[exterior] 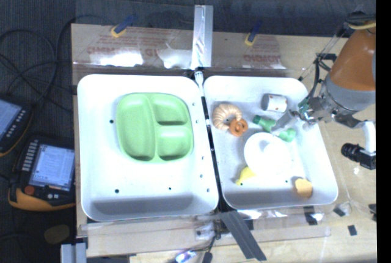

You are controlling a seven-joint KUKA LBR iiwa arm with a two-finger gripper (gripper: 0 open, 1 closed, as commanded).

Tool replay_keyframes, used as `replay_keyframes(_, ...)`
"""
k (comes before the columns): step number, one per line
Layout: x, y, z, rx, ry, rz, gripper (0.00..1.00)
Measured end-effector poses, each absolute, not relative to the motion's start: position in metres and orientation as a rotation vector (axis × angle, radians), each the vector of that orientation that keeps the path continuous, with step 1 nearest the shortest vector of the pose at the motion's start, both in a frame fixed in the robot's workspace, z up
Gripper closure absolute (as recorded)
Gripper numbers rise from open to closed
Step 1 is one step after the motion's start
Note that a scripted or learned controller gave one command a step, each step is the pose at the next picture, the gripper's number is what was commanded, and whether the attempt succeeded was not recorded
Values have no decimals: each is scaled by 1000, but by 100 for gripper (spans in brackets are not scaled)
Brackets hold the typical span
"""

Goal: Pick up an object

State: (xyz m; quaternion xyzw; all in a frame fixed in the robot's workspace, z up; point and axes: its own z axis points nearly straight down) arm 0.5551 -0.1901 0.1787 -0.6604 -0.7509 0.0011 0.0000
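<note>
Approach step: pincer (pixel 286 127) hangs low over the green toy (pixel 269 123) just above the white plate (pixel 269 155); whether it is spread I cannot tell. Next, perhaps, a closing descent.

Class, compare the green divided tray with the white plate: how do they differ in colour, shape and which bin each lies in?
Colour: the green divided tray is pale green, the white plate is white like its bin.
Shape: the tray is a rounded rectangle split into compartments, the plate is round and undivided.
Place: the tray lies in the left bin, the plate in the right bin among small objects.
Both lie flat.
</note>
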Motion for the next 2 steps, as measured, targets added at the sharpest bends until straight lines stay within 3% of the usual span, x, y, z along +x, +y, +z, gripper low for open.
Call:
replay_keyframes(1, 606, -194, 89, -2221, -2236, -8, 0)
replay_keyframes(2, 619, -197, 89, -2347, -2091, -7, 0)
